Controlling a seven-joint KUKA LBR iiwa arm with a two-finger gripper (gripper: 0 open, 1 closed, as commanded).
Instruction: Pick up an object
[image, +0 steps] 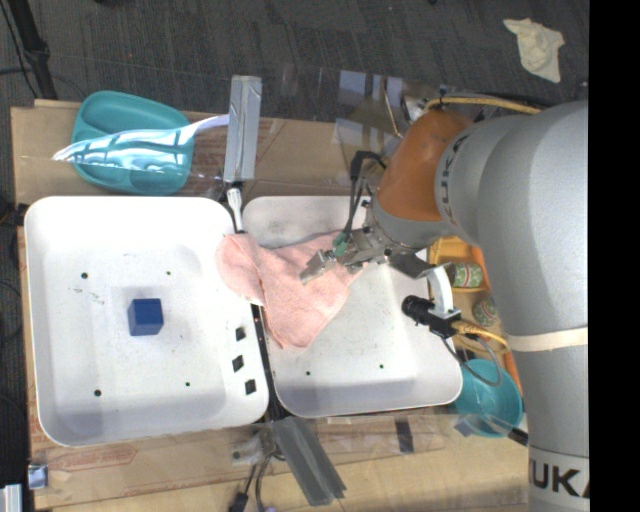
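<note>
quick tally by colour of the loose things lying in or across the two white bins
blue: 1, the blue block in the left bin
pink: 1, the pink cloth draped over the divide between the bins, mostly in the right bin, with the gripper on it
total: 2

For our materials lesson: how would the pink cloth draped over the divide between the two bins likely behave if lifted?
The pink cloth is probably floppy: it lies in folds and sags over the right bin's rim. It likely hangs and trails from one pinch. It looks thin, so probably light.
</note>
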